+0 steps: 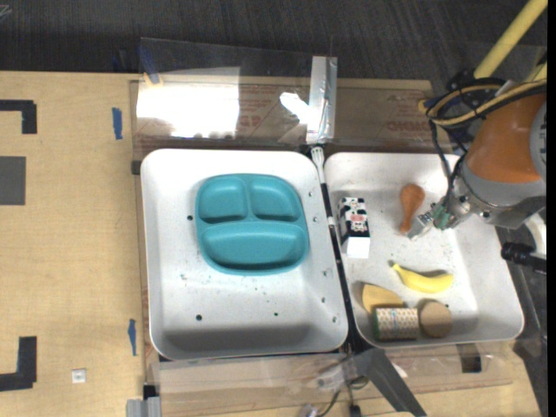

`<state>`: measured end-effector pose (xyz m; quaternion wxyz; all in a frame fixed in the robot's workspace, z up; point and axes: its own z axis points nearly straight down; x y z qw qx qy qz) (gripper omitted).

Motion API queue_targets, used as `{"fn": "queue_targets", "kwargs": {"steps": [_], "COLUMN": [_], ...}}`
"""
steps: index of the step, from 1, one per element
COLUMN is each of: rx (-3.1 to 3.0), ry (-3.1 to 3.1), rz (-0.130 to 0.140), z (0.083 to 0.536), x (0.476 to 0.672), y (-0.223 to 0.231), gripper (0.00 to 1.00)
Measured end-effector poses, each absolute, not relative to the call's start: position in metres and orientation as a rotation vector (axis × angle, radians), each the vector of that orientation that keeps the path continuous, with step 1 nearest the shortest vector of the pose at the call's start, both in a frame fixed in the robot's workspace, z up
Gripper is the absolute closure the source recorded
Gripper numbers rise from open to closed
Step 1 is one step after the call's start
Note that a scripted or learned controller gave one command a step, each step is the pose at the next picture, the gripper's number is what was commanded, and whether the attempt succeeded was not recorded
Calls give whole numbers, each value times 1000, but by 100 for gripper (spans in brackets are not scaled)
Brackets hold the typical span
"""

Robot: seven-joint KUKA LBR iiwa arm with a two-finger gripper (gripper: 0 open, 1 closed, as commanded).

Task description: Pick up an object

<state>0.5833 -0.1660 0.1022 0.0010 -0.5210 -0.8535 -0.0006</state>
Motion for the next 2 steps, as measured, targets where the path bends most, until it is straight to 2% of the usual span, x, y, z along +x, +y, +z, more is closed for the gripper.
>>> {"fn": "queue_targets", "kwargs": {"steps": [1,2], "rx": [-1635,-2324], "ry": [-2679,-2117], "rz": [-1,-4], "z": [102,85], "x": [583,657], "y": [-166,-136], "gripper": [0,0]}}
